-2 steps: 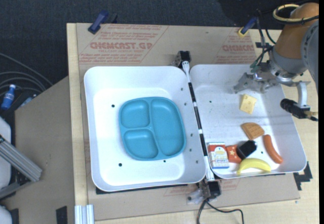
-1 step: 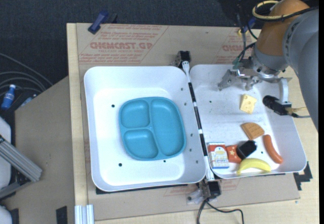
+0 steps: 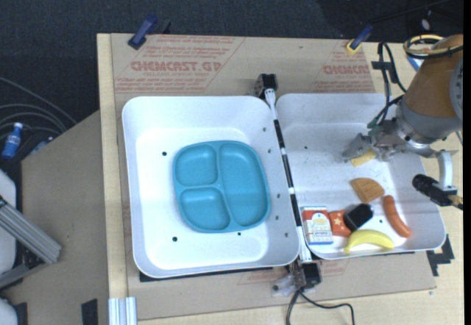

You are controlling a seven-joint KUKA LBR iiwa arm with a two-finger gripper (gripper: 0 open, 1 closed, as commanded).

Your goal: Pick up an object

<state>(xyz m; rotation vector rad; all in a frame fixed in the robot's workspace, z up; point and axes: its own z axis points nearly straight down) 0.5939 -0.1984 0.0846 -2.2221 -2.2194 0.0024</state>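
In the right bin (image 3: pixel 324 114), my gripper (image 3: pixel 362 148) is low over the floor near the middle. A small pale yellow piece (image 3: pixel 362 160) lies right at its tip, touching or nearly so. Nearer the front lie a brown toast slice (image 3: pixel 366 187), a black block (image 3: pixel 358 215), a red-orange sausage (image 3: pixel 397 216), a yellow banana (image 3: pixel 369 241), a small orange item (image 3: pixel 339 223) and a red-and-white carton (image 3: pixel 318 226). The grey arm with its orange band (image 3: pixel 434 88) comes in from the right.
The left bin (image 3: pixel 147 169) holds a blue divided plate (image 3: pixel 221 185). A black clamp (image 3: pixel 266 84) sits at the back where the bins meet. Bare floor shows in the back left part of the right bin.
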